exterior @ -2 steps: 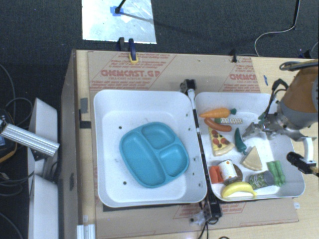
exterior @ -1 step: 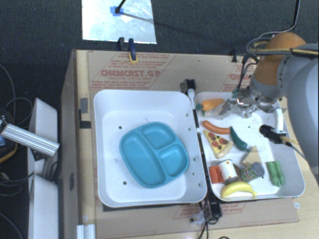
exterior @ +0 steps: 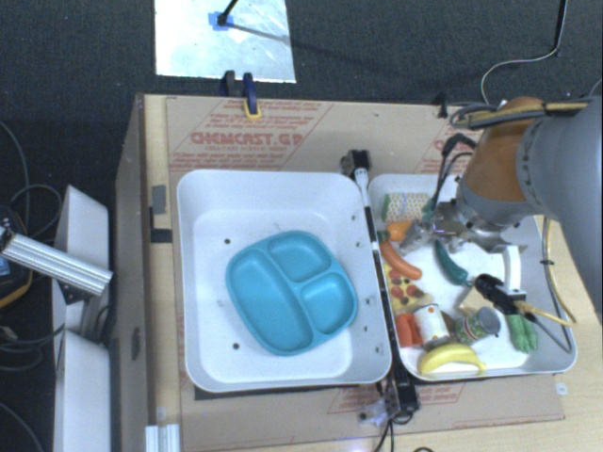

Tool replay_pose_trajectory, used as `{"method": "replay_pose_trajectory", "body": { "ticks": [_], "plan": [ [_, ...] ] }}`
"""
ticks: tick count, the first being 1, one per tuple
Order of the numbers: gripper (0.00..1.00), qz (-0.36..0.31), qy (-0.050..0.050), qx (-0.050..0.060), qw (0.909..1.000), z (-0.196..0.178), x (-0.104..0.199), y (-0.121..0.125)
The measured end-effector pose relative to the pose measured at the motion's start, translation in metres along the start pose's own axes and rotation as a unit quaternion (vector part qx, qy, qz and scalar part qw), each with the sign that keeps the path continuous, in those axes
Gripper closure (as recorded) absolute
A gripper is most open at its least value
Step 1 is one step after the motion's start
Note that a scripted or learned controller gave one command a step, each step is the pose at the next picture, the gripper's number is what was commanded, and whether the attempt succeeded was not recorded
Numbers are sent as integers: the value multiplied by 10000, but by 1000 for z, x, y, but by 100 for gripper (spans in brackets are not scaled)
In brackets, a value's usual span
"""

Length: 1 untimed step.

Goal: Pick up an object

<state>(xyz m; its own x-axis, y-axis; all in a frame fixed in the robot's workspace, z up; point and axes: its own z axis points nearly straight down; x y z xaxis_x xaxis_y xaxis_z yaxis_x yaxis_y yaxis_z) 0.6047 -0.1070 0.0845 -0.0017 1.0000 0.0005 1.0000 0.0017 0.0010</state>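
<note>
Over the right bin: gripper [exterior: 443, 236], low among the objects; whether it grasps anything I cannot tell.
Just below gripper: teal tool [exterior: 451, 264], long axis slanting down-right, probably the nearest candidate.
Left of gripper: orange carrot [exterior: 400, 260], slanting the same way.
Farther below: banana [exterior: 450, 358], near the front wall of the right bin [exterior: 556, 365].
Far left: blue tray [exterior: 290, 291] in the left bin [exterior: 203, 281].

You are looking down on a robotics lab bench: left of the gripper [exterior: 443, 226], a plywood board [exterior: 283, 130] holds two white bins [exterior: 203, 252], with loose cables [exterior: 28, 205] and dark carpet [exterior: 75, 45] beyond.
</note>
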Motion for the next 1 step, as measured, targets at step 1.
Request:
{"method": "replay_pose_trajectory", "body": {
  "ticks": [1],
  "plan": [
    [100,-4,-6,-14,10000,-11,-1,1]
  ]
}}
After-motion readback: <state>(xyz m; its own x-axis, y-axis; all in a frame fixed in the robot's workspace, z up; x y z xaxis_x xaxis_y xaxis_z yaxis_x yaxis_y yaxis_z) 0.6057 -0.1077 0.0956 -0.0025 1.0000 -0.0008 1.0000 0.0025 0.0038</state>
